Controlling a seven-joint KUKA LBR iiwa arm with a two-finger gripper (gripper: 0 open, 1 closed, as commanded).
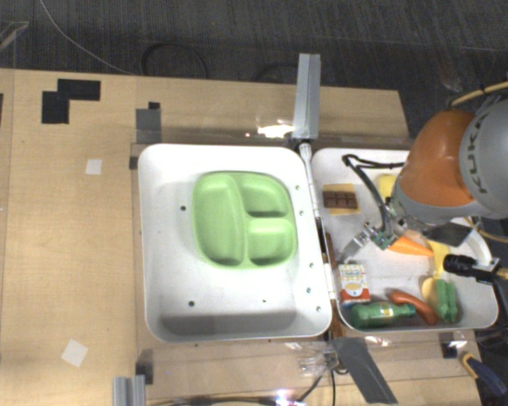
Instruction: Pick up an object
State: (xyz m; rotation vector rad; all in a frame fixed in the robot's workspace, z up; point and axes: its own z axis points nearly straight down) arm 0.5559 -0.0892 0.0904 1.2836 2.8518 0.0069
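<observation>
The end effector (381,233) hangs low in the right bin (489,315); whether it is open or closed I cannot tell. An orange carrot-shaped piece (409,245) lies just beside it on its right, long axis roughly across the bin. A chocolate bar (339,199) sits above it, a green bottle (383,313) lies lower down, and the left bin (165,311) holds a green tray (240,218).

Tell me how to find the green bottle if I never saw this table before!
Look at the right white bin, the crowded one under the grey arm. Go to its front edge, nearest the camera. The green bottle lies on its side there, below a small red-and-white carton; it is long and green with a yellow label.
</observation>
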